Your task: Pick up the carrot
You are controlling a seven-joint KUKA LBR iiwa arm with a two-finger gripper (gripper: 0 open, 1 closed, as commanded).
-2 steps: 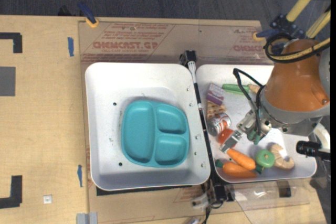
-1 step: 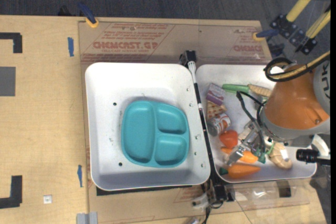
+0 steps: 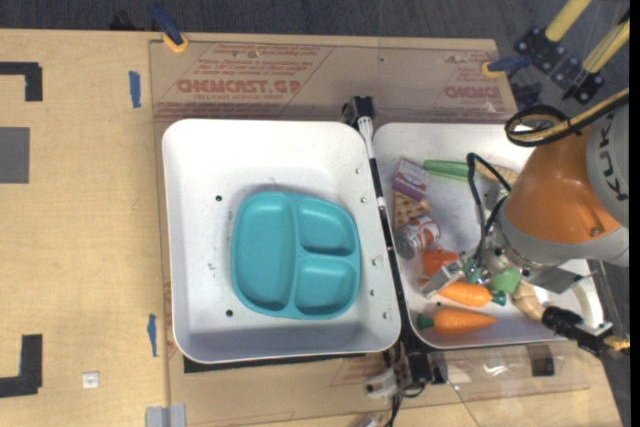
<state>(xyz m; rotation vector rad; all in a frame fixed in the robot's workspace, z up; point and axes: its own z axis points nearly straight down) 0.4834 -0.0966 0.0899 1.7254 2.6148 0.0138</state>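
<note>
Camera view has the gripper [image 3: 487, 273] low in the right bin [image 3: 455, 137] over 2 carrots [image 3: 466, 295], finger state impossible to tell, so centring on 1 carrot seems wise.

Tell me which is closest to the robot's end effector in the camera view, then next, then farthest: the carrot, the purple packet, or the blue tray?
1. Carrot, right bin, just beside the end effector.
2. Purple packet, same bin, toward its back left.
3. Blue tray, in the left bin, farthest.
</note>
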